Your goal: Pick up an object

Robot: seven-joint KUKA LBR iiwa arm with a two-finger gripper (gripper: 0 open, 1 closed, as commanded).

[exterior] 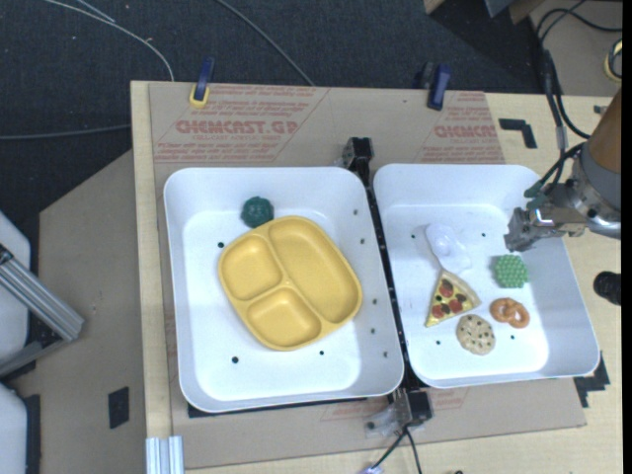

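Two shallow white plastic bins sit side by side on a brown cardboard-covered worktop [296,117], their rounded rims nearly touching along the middle. The left bin [188,294] holds a glossy yellow divided plate [288,281] with three compartments, lying at a slant near the bin's centre, and a small dark green lumpy toy [258,210], like a broccoli floret, just beside the plate's upper edge. The right bin [563,354] carries a scatter of toy foods: a translucent whitish lump [447,246] near its centre, a triangular pizza slice [450,298] with red and green toppings just below it, a round speckled cookie [475,335] near the front wall, a brown twisted pretzel [510,312] just beside the cookie, and a bumpy light green cluster [510,270], like a bunch of grapes, above the pretzel. The grey arm [604,181] reaches in from the right, its pincer [521,233] poised over the right bin's far right side, just above the green cluster and apart from it; whether the pincer is open or closed cannot be told from this angle, and nothing shows between its tips. A blue clamp [437,85] and a blue-and-yellow clamp [202,82] grip the worktop's far edge
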